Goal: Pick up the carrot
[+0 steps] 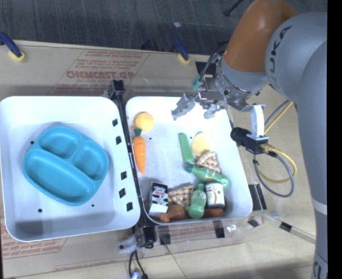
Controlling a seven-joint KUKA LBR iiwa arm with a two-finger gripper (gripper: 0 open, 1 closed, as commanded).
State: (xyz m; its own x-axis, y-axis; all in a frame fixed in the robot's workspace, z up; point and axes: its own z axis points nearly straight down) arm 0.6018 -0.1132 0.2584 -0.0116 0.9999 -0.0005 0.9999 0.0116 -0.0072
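Observation:
The carrot [139,153], orange with a green top, lies lengthwise along the left wall of the right bin [235,156], just below a yellow lemon [143,121]. My gripper [197,107] hangs over the bin's upper middle, up and to the right of the carrot and well apart from it. Its fingers [184,106] are spread, with nothing between them.
A blue sectioned plate [66,164] lies in the left bin [20,214]. The right bin also holds a green cucumber-like piece [185,147], a yellow fruit [200,143], small bottles [208,195] and other toy foods crowded at its lower end. The arm's body looms over the bin's upper right.

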